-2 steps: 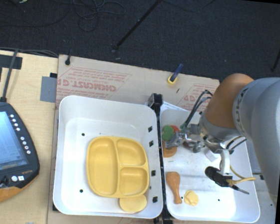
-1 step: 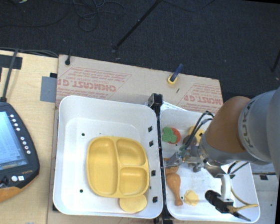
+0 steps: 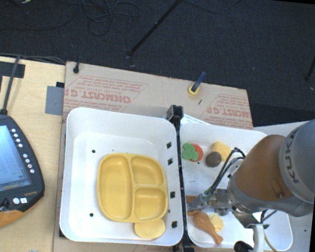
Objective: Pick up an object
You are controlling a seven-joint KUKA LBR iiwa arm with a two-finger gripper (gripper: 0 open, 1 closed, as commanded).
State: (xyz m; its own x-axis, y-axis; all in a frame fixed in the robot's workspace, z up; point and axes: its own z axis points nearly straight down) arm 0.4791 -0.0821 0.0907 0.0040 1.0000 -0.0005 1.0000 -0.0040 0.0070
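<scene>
Drumstick (image 3: pixel 208 225) just below end effector (image 3: pixel 212 201)

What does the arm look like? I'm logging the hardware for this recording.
The arm is a thick rounded grey body with a wide orange band and part of the KUKA lettering on the grey. Thin black cables loop beside the wrist above the right bin.

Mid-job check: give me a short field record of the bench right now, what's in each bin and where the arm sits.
left bin: yellow divided tray; yellow round piece at the tray's near edge
right bin: green and red item, yellow item, brown round item, toy drumstick
arm: over the right bin, covering much of it
tool: state cannot be told
left of bins: control pendant
</scene>
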